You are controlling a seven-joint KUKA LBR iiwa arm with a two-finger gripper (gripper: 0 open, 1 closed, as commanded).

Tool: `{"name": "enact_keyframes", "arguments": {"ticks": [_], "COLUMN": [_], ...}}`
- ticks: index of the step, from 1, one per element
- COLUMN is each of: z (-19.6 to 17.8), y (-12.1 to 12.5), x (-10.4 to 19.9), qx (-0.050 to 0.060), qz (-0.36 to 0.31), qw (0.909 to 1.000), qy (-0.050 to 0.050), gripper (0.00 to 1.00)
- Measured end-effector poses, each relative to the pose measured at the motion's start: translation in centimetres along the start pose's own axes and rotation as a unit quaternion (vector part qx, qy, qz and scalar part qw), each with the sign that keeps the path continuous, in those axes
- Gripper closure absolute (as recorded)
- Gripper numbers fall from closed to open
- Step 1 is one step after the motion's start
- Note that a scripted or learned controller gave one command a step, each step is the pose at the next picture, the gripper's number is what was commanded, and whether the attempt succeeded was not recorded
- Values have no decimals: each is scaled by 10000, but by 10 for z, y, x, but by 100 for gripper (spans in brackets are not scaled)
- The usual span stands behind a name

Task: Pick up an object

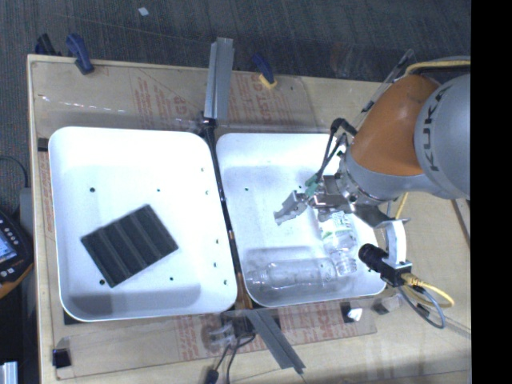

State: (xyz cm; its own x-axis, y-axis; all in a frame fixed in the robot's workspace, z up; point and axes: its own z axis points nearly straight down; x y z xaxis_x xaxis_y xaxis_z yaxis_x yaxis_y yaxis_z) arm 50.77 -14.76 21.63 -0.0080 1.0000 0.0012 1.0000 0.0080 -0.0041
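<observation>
We find the gripper [290, 209] low over the right bin [248, 158], pointing toward nine o'clock; whether it is open or closed we cannot tell, and nothing shows between its tips. At its five o'clock, a clear plastic bottle [298, 274] lies on its side against the bin's near wall, likely the nearest pick. Well apart at nine o'clock, a dark ribbed slab [130, 244] rests flat in the left bin [72, 154].

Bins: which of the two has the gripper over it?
The right bin, the one holding the clear plastic bottle. The gripper hangs above it; the left bin holds the dark ridged panel.
</observation>
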Motion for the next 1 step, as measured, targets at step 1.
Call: {"name": "enact_keyframes", "arguments": {"ticks": [1], "z": [1], "y": [1], "x": [-51], "qx": [-19], "qz": [121], "qw": [9999], "qy": [-13], "gripper": [0]}}
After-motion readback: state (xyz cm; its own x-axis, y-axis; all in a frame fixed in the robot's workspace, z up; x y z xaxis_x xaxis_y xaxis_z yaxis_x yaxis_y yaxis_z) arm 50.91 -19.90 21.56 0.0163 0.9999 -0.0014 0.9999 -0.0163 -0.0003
